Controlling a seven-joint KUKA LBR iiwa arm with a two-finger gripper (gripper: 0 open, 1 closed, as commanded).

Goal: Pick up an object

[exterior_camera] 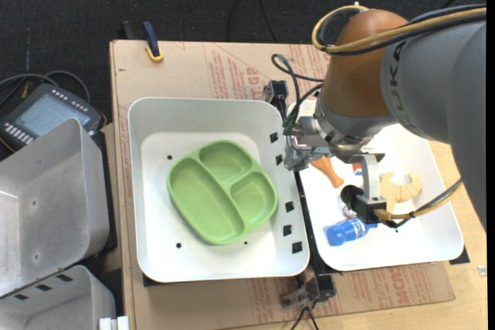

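In the right bin, nearest to the camera, a small blue object lay on its side close to the front wall. A little behind it, toward the right part of this bin, there was a cream object with a lumpy shape. Further back an orange object, long and thin, lay at a slant, and its far end went under the robot. The gripper hung just above the left edge of this bin, near the wall between the two bins and close to the orange object. I could not tell whether it was released or clenched, and nothing could be seen held in it. The grey arm covered the back of the right bin. In the left bin a green plate with three compartments lay flat, near the middle. At the far edge of the bench lay a small yellow and blue tool.
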